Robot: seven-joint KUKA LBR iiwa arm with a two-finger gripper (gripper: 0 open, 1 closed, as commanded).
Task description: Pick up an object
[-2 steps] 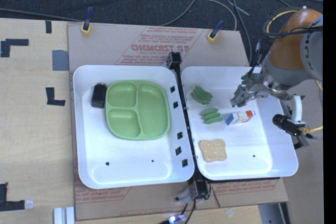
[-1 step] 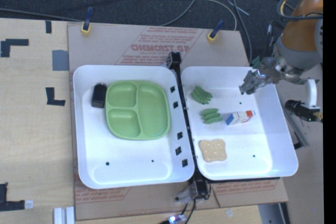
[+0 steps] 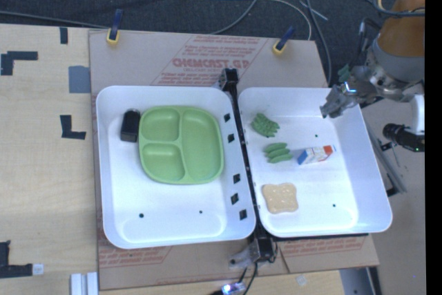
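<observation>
The right bin (image 3: 359, 169) holds a leafy green piece (image 3: 264, 125), a green pea pod (image 3: 277, 152), a small blue, white and orange carton (image 3: 315, 155) and a tan slice of toast (image 3: 280, 197). My gripper (image 3: 336, 104) hangs over the right bin's upper right corner, well to the right of the green pieces and above the carton. Nothing shows between its fingers. The left bin (image 3: 110, 169) holds a green divided plate (image 3: 181, 144) with a small black block (image 3: 130, 126) at its left edge.
The bins sit side by side on a cardboard sheet (image 3: 207, 59) held by two yellow and blue clamps (image 3: 113, 32). Cables run across the dark floor at the back. The arm's grey wrist and orange band (image 3: 404, 17) stand at the right.
</observation>
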